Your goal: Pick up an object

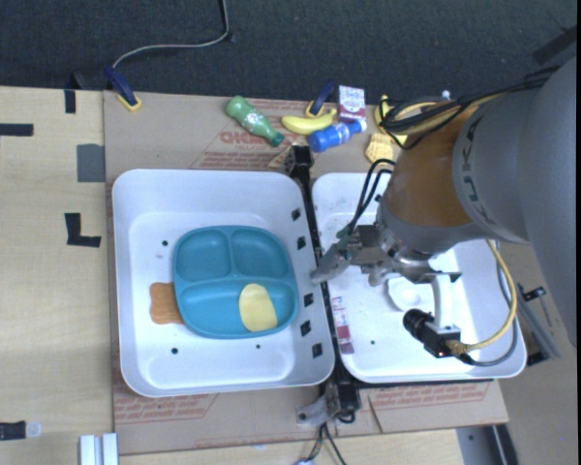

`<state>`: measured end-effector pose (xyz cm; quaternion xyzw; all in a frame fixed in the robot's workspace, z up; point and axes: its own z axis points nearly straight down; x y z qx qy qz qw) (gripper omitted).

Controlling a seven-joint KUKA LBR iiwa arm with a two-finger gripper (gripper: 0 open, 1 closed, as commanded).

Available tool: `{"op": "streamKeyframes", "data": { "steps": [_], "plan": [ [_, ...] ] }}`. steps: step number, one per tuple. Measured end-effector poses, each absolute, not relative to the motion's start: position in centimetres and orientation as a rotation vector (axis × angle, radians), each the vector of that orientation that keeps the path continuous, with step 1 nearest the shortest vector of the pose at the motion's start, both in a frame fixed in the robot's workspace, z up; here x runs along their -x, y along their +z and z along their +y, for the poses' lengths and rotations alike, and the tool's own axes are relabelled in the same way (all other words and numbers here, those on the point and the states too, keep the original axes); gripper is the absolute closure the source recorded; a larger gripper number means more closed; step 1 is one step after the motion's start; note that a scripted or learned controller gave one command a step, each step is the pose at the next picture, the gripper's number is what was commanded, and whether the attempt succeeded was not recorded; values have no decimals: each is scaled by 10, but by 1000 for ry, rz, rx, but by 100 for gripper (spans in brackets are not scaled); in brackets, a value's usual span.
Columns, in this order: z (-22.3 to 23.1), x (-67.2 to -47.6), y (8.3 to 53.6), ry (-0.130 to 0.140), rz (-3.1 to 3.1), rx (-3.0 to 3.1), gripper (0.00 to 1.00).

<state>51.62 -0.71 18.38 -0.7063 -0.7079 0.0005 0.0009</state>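
The left bin [136,260] holds a blue divided plate [234,279] with a yellow object [257,308] in its lower right compartment; an orange piece [163,303] lies at the plate's left edge. Behind the bins, a green bottle [252,119], a banana [308,122] and a blue item [331,136] sit on the cardboard. Over the right bin [484,356], the gripper [353,257] hangs near the divider; its grip cannot be told. A white object [404,294] lies just beside it.
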Motion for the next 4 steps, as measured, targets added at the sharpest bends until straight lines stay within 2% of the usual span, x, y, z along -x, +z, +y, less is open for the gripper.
{"op": "streamKeyframes", "data": {
  "steps": [1,2,3,4],
  "plan": [
    [-59,-600,187,3,-2222,2222,0],
    [-26,-652,184,2,-2224,2219,0],
    [-153,-667,112,7,-2219,2223,0],
    [-146,-586,86,-1,-2223,2222,0]
  ]
}}
